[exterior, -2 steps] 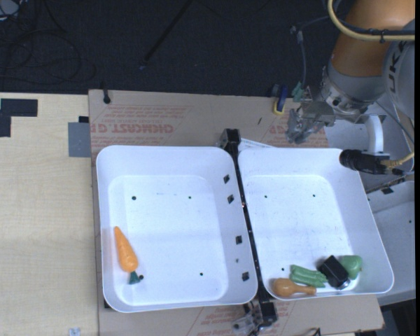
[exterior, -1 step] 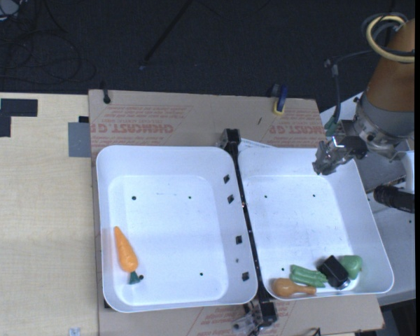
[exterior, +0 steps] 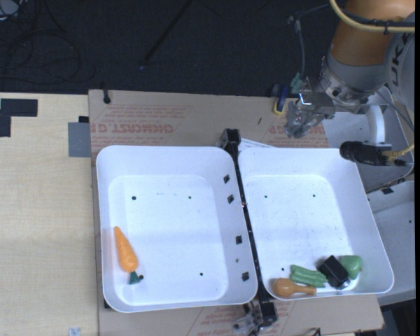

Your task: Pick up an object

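Nothing's picked yet: gripper hovers past the right bin's far edge, can't tell its state, while the carrot sits by the left bin's near-left corner.

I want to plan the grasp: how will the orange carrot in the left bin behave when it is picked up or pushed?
The carrot looks like smooth moulded plastic, so probably stiff, light and somewhat slippery. Its rounded, tapered body may roll or pivot if pushed sideways. It lies near the left bin's wall, which could crowd the hand.
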`<move>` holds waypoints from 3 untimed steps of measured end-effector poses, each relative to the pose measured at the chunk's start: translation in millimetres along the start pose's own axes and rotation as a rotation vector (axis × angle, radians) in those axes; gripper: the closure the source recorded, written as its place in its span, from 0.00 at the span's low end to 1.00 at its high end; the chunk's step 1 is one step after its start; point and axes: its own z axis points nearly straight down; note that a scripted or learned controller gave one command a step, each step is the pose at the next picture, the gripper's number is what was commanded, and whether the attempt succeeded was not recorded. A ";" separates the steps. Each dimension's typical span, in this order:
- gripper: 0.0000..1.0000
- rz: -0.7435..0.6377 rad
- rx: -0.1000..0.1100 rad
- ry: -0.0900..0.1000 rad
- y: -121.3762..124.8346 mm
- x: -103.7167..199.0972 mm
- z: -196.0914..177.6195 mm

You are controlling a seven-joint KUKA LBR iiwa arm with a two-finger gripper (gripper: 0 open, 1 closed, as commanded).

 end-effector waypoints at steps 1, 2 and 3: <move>1.00 0.012 0.010 -0.001 -46.1 -73.1 10.5; 1.00 0.005 0.004 -0.001 -12.3 -51.5 11.9; 1.00 0.008 0.003 -0.001 -82.2 -75.9 -47.8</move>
